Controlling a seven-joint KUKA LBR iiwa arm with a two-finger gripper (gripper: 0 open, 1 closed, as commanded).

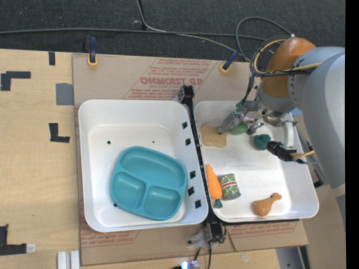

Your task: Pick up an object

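Here, the grey arm's two-finger gripper (242,125) hangs over the right white bin's (297,206) far edge, fingers spread wide around a small green object (240,129). A tan slice-shaped toy (213,137) lies just beside it.

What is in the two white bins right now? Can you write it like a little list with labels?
left bin: blue divided plate
right bin: tan slice, carrot, small green packet, toy drumstick, green pieces
arm: enters from the right, orange band above the wrist
gripper: low over the right bin's far end, near the tan slice
held: nothing seen between its fingers
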